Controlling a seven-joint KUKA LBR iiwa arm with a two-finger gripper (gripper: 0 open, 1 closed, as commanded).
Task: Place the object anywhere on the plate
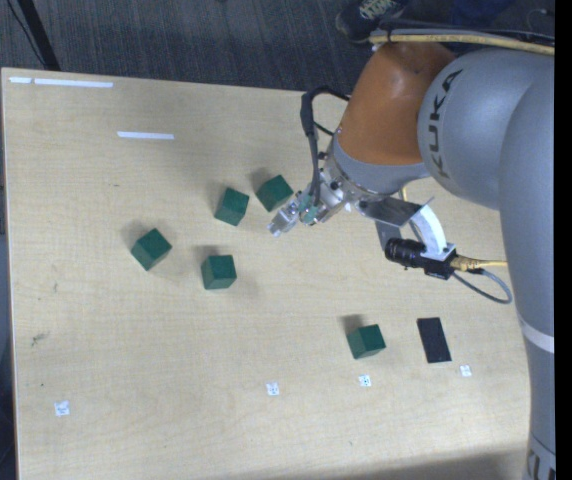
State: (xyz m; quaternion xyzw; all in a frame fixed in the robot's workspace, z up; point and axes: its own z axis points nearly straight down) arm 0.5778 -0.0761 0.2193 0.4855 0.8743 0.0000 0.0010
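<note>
Green cube [274,191], probably the task's object, lies in the upper middle of the frame, just beside the pincer [288,218] and a little up and left of its tip. Whether the pincer is apart or together I cannot tell; no cube is seen clamped in it.

To grasp well, the tip should centre over the cube, square to its faces, then descend straight so it does not shove the block. A neighbouring cube [231,206] sits close on the left.

3 cubes lie farther out:
- left cube [151,248]
- lower-left cube [218,270]
- lower-right cube [366,341], beside a black slab [432,339]
</note>
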